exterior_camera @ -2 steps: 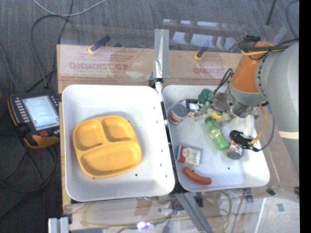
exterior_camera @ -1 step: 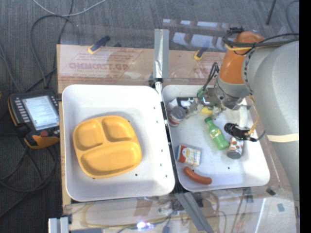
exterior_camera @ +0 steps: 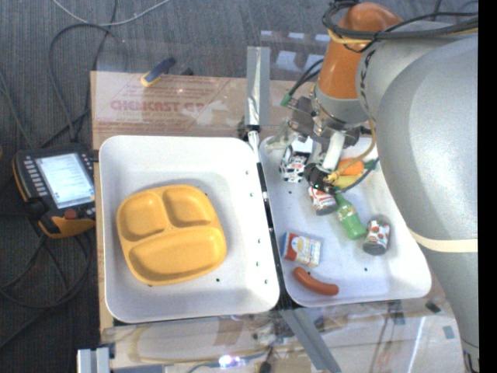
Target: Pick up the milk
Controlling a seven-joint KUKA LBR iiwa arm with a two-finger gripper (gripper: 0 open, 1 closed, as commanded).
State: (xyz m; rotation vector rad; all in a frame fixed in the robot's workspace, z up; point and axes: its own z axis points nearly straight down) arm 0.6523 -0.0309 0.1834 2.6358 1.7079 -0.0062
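Reaching: the grey arm's two-finger gripper (exterior_camera: pixel 311 148) hangs low over the far end of the right-hand shallow white bin (exterior_camera: pixel 404 280).
Milk: the small white carton with black cow patches (exterior_camera: pixel 294 164) sits on the bin floor just to the near-left of the gripper, close against it; I cannot tell whether a finger touches it.
Gripper state: cannot tell, because the wrist and cabling cover the tips; nothing shows clearly between them, so I count no hold.
Just nearer than the gripper: a small red-and-white can lying on its side (exterior_camera: pixel 322 200), and beside it an orange carrot-shaped toy (exterior_camera: pixel 353 167) with a green plastic bottle (exterior_camera: pixel 350 219) below that.
Further toward the camera: a second small tin with a red label (exterior_camera: pixel 377 237), a flat red-and-yellow packet (exterior_camera: pixel 302 249) and a brown sausage (exterior_camera: pixel 315 282).
Well off to the gripper's left: the other white bin (exterior_camera: pixel 116 154) holding a yellow sectioned plastic plate (exterior_camera: pixel 171 232).
Risk one: the carton stands off to one side of the tool, so a closing stroke may nudge it over or pinch only a corner.
Risk two: the red-and-white can and carrot crowd the same spot, so the wrong item could be caught.
Risk three: the bin's dividing wall is close to the carton and could block a finger.
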